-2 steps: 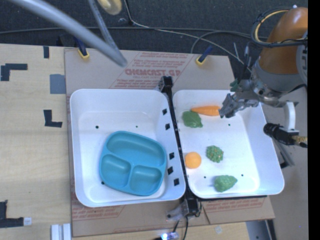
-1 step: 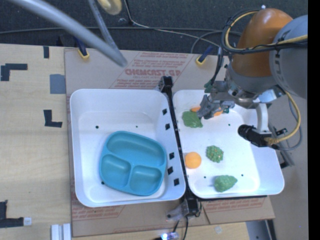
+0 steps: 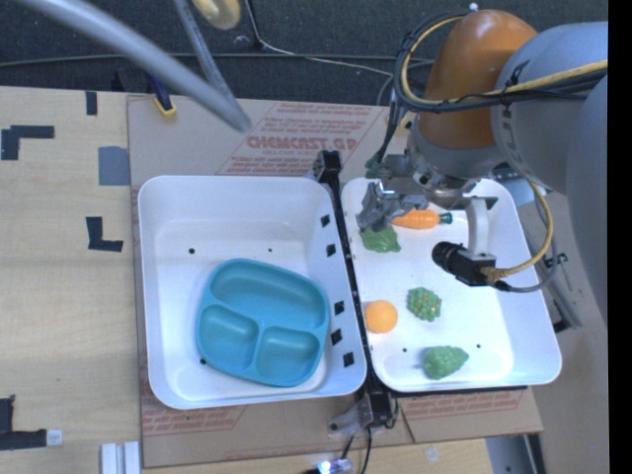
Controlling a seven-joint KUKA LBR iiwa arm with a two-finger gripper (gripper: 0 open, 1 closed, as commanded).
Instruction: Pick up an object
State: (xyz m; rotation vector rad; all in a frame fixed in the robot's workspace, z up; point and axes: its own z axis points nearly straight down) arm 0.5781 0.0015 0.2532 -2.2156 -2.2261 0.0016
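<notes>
a green leafy piece [image 3: 380, 240] lies at the far left of the right bin [image 3: 528, 339], just under the gripper [image 3: 378, 208]; whether its pincer is open or closed cannot be told. beside it, a carrot [image 3: 415, 220]. the left bin [image 3: 163, 265] holds a blue tray [image 3: 262, 321].

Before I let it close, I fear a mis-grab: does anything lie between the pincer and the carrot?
Nothing visible does. The pincer sits right beside the carrot, with a green piece just below it.

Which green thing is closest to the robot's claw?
The flat green piece at the top of the right bin, right under the gripper beside the carrot. The other two green pieces lie farther down.
</notes>
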